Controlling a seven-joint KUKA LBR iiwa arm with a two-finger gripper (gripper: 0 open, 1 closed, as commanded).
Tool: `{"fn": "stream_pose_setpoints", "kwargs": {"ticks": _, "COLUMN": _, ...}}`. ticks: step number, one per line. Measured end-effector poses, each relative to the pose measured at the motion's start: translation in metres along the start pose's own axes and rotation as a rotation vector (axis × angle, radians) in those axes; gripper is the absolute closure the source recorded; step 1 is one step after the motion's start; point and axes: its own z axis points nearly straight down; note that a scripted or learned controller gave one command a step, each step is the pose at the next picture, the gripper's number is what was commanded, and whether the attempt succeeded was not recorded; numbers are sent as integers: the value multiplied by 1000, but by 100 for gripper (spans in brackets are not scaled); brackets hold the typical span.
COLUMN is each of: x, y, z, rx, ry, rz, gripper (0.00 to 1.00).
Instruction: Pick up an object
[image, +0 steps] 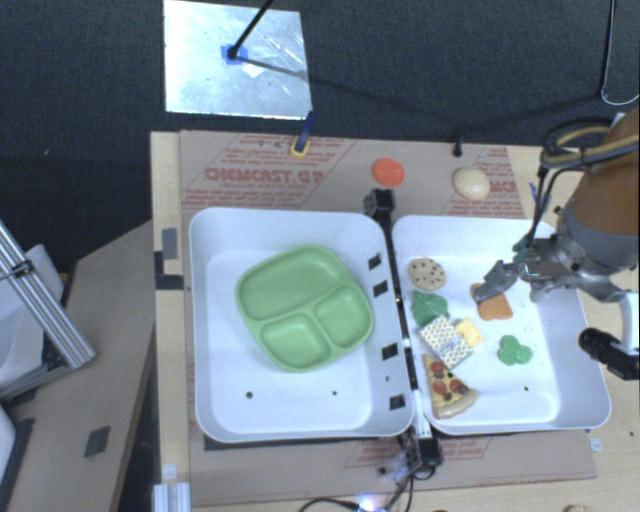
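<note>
My gripper (503, 281) hangs over the right bin (570, 400), at its upper middle, with the arm coming in from the right. Just below its tip lies a flat orange piece (496, 309), touching or nearly touching it. Further left in that bin are a round cookie (427, 272), a green leafy piece (430, 304), a checkered wrapper with a yellow piece (449, 340) and a pizza slice (450, 386). A small green piece (514, 350) lies below the orange one. I see nothing held by the gripper.
The left bin (215, 400) holds a green divided plate (305, 308). Black clips run along the ridge between the bins (392, 300). Behind the bins on the cardboard lie an orange disc (388, 172) and a cream oval (471, 183).
</note>
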Motion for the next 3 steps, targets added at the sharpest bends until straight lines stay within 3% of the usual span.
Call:
{"fn": "stream_pose_setpoints", "kwargs": {"ticks": 2, "x": 11, "y": 9, "z": 112, "rx": 4, "ry": 1, "rz": 3, "gripper": 0}}
{"fn": "stream_pose_setpoints", "kwargs": {"ticks": 3, "x": 12, "y": 12, "z": 152, "rx": -4, "ry": 3, "rz": 2, "gripper": 0}}
